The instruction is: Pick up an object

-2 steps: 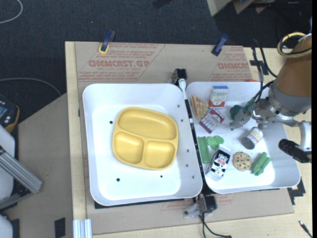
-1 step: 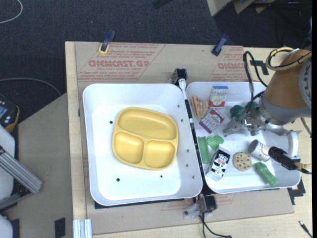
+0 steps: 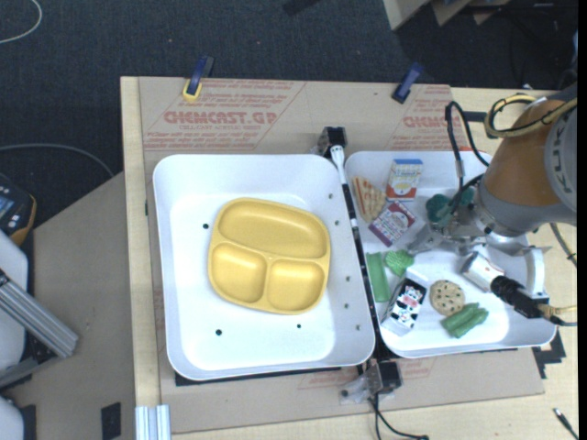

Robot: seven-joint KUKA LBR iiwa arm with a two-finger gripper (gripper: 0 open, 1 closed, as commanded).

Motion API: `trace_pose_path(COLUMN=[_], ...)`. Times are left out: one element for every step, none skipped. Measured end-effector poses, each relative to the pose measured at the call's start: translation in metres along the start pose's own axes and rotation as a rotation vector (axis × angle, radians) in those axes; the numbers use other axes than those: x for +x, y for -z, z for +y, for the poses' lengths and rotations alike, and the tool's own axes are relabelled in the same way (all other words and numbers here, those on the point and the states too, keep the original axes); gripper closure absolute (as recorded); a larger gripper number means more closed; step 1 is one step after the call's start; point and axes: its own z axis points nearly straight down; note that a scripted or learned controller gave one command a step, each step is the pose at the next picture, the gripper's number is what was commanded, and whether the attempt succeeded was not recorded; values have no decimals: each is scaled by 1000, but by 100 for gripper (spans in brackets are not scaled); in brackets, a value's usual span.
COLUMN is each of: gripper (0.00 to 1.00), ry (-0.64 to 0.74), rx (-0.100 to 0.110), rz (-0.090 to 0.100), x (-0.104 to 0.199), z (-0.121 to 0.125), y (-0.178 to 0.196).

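Nearest me in the right bin: a green toy, a cookie and a black-and-white carton. The gripper hangs low just above them, can't tell its grip. Left bin holds a yellow divided plate. Farther back, a small juice box.

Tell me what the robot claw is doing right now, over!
Claw low in the right bin, fingers unclear. Nothing seen held. Cookie, green toy and cartons crowd close. Yellow tray sits alone in the left bin.
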Motion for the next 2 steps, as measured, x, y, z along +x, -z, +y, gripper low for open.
trace_pose_path(gripper=[100,100], ry=[-1,3], rx=[-1,-9], rz=[0,-3], x=[0,9], z=[0,5], y=[10,68])
